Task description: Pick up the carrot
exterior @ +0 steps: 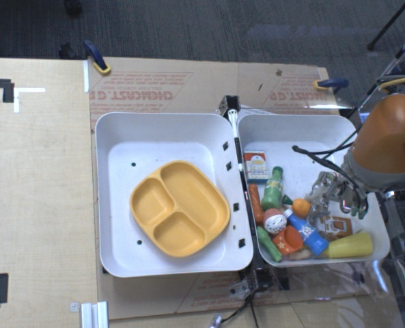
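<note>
The carrot (255, 203), a slim orange piece, lies along the left wall of the right bin (304, 137), partly under a green bottle (274, 188) and a white-and-red ball (275, 221). My gripper (325, 197) hangs low over the right half of that bin, well to the right of the carrot, beside a small orange ball (301, 207). Nothing can be seen between its tips. The arm's orange band (390, 139) rises above it.
The right bin also holds a red-and-white box (255, 166), a blue bottle (306, 234), a red piece (291, 240), a green vegetable (268, 245) and a yellow piece (350, 246). A yellow divided plate (180, 208) sits in the left bin (113, 183).
</note>
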You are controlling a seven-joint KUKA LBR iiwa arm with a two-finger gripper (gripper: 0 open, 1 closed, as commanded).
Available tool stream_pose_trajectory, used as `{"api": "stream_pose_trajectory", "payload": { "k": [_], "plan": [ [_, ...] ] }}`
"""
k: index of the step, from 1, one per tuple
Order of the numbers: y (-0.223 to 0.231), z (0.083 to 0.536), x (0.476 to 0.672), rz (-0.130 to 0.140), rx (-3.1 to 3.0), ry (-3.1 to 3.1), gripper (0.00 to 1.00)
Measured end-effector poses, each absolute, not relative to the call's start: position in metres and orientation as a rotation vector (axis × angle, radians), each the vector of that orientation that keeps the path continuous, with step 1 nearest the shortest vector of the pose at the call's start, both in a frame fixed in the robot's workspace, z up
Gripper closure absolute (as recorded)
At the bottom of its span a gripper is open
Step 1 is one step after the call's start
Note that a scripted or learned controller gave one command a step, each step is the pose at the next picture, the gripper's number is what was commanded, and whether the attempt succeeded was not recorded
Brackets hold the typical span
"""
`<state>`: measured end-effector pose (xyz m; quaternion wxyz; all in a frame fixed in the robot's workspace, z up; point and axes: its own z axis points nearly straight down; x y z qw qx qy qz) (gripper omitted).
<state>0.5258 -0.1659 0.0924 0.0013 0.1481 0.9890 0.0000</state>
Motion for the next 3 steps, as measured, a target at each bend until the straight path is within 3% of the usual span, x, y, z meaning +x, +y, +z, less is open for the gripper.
{"api": "stream_pose_trajectory", "payload": {
  "k": [1, 2, 3],
  "plan": [
    [-0.166, 0.093, 0.526, -0.001, 0.464, 3.103, 0.0],
    [-0.16, 0.092, 0.543, -0.001, 1.156, 2.918, 0.0],
    [-0.16, 0.101, 0.545, -0.003, 1.149, 2.917, 1.0]
  ]
}}
